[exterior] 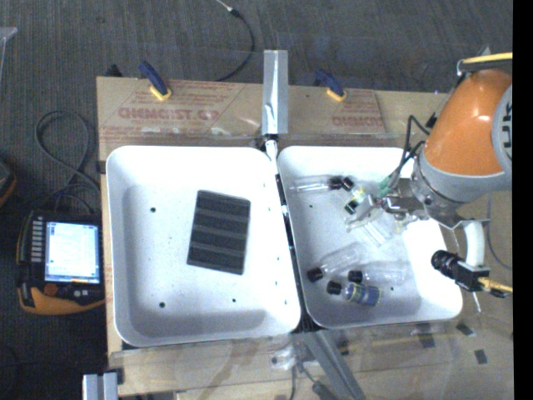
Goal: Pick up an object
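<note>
A black ribbed rectangular pad (219,231) lies flat in the left bin (133,190). The right bin (433,302) holds several clear tubes and vials with black caps: one tube (316,184) near the back, another (335,266) toward the front, and a small bluish vial (363,295) near the front wall. My gripper (385,207) hangs below the orange-banded wrist (470,127), low over the right bin's middle, right above a clear tube (372,227). Nothing shows as held.
A teach pendant (62,261) with a lit screen lies on the floor left of the bench. Two blue clamps (154,80) (329,85) hold the cardboard at the back. A metal bar (275,98) stands between the bins. A black fitting (445,262) sits at the right bin's edge.
</note>
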### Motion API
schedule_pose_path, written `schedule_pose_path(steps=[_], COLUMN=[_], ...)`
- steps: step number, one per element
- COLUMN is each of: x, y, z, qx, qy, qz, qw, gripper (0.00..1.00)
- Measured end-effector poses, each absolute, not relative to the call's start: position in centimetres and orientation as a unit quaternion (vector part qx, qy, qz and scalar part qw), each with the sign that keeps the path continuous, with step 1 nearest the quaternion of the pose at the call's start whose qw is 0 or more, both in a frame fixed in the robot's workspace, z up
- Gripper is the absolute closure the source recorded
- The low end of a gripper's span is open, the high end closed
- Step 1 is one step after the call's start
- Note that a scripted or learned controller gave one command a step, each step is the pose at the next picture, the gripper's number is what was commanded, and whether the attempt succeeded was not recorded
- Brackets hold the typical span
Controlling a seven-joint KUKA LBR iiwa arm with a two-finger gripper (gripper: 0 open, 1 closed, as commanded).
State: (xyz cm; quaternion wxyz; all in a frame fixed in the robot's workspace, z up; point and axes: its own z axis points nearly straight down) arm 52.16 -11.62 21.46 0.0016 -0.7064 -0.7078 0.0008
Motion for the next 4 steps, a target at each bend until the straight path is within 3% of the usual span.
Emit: schedule_pose_path(steps=[1, 2, 3, 4], x=[57.5, 63.9, 64.0, 66.8], y=[-13.3, -15.9, -15.9, -13.3], z=[15.6, 9.0, 10.1, 21.2], qx=[-0.695, -0.725, -0.725, -0.774], qy=[-0.719, -0.689, -0.689, -0.634], qz=[0.0015, -0.0018, -0.0020, 0.0014], qw=[0.001, -0.006, -0.008, -0.001], gripper=[0.00, 0.00, 1.00, 1.00])
